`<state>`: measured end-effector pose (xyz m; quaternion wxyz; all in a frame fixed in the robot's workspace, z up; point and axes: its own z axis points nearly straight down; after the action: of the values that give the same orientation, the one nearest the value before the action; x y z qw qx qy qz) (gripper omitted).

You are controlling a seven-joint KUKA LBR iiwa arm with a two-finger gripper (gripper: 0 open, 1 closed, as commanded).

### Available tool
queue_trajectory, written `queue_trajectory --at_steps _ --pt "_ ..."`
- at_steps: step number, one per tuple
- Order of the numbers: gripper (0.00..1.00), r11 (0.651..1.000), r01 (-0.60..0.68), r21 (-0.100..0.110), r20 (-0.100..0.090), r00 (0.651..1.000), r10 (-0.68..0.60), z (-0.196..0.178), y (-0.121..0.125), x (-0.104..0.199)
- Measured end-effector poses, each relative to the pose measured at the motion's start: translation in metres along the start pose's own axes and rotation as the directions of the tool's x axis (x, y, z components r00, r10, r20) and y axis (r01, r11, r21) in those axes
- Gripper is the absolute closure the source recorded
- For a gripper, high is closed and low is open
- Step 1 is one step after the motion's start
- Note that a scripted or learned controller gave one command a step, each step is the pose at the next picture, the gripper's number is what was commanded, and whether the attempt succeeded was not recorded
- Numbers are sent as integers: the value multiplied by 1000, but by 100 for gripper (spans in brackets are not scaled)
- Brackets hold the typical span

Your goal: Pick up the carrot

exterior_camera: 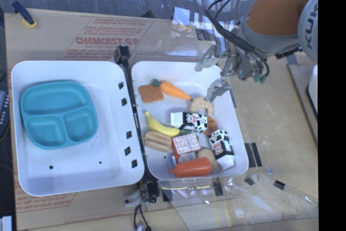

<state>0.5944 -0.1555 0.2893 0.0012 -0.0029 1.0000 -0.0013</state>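
Here you are in the approach: the claw (215, 74) hangs wide and empty over the right white bin's (241, 140) far edge. The orange, green-topped carrot (172, 89) lies just left; shift left and descend.

— What was seen in the right bin (235, 132)?
— A carrot (174, 89) was found at its far side, beside a brown slice (151, 93); a banana (160, 126) and milk cartons (195, 121) were crowded nearer.
— And the gripper (215, 74)?
— It was held open above the bin's far right corner, apart from the carrot. A blue tray (58, 112) was seen in the left bin (32, 181).
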Motion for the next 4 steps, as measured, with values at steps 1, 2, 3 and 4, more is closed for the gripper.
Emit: queue_trajectory --at_steps 1,2,3,4 --pt "0 986 -167 -3 -9 986 167 96 20 -27" --pt "0 975 -222 -4 0 975 222 197 62 -50" --pt "100 977 -215 -2 5 977 215 184 63 -52" --pt "0 977 -214 -1 4 977 214 185 63 -52"
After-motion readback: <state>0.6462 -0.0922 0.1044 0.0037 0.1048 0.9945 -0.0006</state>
